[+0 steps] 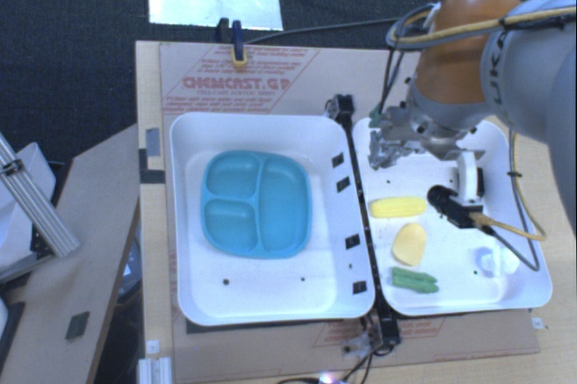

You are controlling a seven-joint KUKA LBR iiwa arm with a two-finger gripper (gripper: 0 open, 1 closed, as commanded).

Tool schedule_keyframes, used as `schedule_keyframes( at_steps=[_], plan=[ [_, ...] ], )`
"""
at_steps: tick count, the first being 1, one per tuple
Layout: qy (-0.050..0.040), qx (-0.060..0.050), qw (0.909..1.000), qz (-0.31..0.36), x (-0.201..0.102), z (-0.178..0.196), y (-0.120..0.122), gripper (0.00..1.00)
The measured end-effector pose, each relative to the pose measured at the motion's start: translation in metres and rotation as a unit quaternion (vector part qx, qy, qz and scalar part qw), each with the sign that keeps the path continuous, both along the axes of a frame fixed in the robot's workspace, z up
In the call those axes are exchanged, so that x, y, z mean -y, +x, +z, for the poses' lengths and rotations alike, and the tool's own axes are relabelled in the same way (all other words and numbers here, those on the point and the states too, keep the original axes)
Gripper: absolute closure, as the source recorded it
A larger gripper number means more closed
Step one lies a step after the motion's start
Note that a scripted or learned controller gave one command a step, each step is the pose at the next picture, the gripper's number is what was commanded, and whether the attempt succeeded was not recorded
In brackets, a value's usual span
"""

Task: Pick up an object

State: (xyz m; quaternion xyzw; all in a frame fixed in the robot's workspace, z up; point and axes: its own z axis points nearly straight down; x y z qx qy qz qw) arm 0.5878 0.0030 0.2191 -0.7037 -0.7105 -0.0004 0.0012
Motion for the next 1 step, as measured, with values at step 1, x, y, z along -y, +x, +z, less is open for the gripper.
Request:
schedule_keyframes(
  at_steps=[1],
  plan=[
    [0.0005,0.001,1.0000,0.001,-0.0571,0.0106,-0.0176,1.00]
  ],
)
